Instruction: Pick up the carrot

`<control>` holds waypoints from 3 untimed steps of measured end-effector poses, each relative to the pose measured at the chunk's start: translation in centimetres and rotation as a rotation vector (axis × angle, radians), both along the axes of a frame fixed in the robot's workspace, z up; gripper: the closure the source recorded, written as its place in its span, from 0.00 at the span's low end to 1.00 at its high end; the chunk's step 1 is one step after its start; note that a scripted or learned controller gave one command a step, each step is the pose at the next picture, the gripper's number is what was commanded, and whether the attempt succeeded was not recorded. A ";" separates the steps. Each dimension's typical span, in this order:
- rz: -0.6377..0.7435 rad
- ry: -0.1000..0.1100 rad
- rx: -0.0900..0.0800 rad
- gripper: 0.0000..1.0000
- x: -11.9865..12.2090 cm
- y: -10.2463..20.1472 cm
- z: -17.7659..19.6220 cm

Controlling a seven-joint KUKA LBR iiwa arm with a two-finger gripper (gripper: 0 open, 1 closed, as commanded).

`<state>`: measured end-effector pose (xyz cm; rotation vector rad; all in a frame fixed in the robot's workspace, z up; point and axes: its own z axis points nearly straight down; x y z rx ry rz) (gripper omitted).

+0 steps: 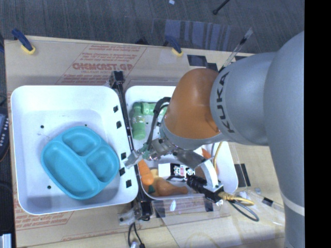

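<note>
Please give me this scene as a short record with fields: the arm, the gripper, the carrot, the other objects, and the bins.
arm: grey KUKA arm with orange band, reaching from the right over the right bin
gripper: gripper low in the right bin, just above the carrot; nothing visible between its parts
carrot: orange carrot lying in the right bin's near left corner
beside carrot: brownish-orange elongated object along the near wall
other object: green plastic bottle in the right bin's far left part
left bin: white shallow bin holding a blue three-compartment plate
right bin: white shallow bin, largely covered by the arm

Arm over right bin — carrot beneath.
</note>
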<state>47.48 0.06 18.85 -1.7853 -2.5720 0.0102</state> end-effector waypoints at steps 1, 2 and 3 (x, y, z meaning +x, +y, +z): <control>-0.210 -0.008 -0.006 0.00 0.1 -6.6 0.3; -0.309 -0.007 -0.007 0.00 6.8 -7.9 2.7; -0.174 -0.002 -0.001 0.00 0.0 -5.2 0.8</control>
